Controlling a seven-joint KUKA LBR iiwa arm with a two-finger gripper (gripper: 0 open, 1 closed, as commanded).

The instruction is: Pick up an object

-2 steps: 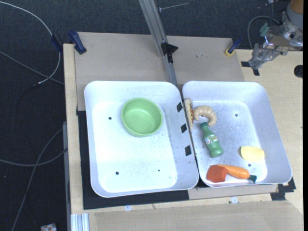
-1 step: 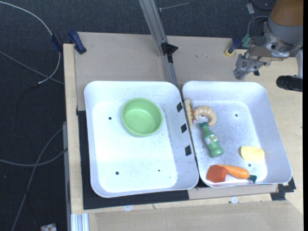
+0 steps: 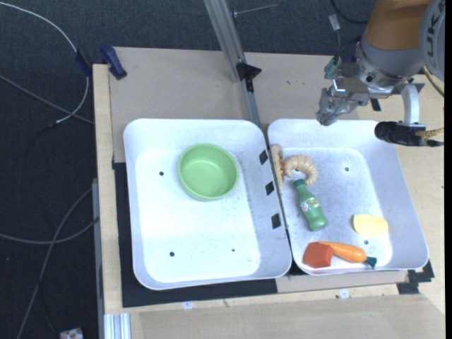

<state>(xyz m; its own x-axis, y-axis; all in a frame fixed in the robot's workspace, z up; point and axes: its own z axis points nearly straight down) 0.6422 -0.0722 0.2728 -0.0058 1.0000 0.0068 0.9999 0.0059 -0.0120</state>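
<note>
The gripper (image 3: 328, 116) hangs above the right bin's (image 3: 395, 189) rim at 12 o'clock, fingertips clenched, grasping nothing. Inside lie a green bottle (image 3: 310, 205), carrot (image 3: 343, 252), yellow piece (image 3: 370, 225) and croissant (image 3: 299, 166); a green bowl (image 3: 207, 171) sits in the left bin (image 3: 148, 246).

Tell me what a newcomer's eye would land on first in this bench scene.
The green bowl draws the eye first, sitting alone in the left bin. Next comes the cluster of toy food in the right bin: a green bottle near the middle, a carrot along the near edge and a yellow piece beside it. The claw hangs above that bin's far rim.
</note>
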